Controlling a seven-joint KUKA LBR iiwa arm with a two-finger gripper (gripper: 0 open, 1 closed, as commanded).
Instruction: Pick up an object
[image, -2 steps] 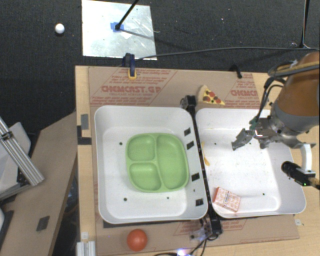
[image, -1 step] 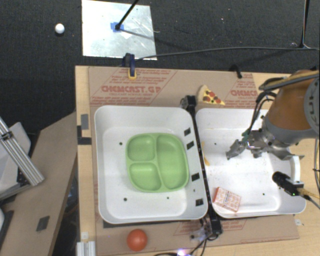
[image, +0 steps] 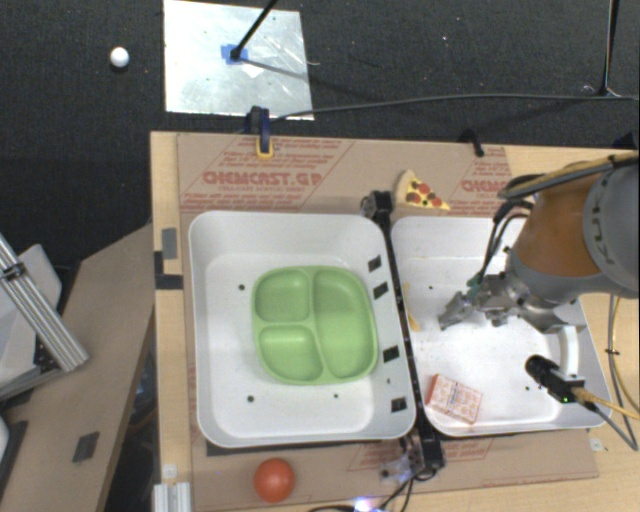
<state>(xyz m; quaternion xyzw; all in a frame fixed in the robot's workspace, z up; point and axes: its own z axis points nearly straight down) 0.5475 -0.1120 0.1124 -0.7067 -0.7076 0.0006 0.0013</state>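
My gripper (image: 452, 311) sits low inside the right bin (image: 480, 235), near its left wall, at the end of the grey arm (image: 575, 245) with its orange band; from this slanted view I cannot tell whether it is apart or together, and I see nothing held in it.

The bench top (image: 330, 165) is tan board printed with red lettering, set against a black backdrop. Two shallow white bins with rounded corners sit side by side on it, touching along a dark hinged seam.

The left bin (image: 215, 300) holds a pale green divided plate (image: 314, 323), smooth and rounded-square, with three compartments.

In the right bin, a small flat card box (image: 455, 398) with red print lies near the front left corner, well apart from my gripper. Its long axis runs left to right, tilted slightly down toward the right.

A toy pizza slice (image: 421, 192) lies on the bench just behind the right bin, and an orange ball (image: 274, 479) rests on the bench in front of the left bin.
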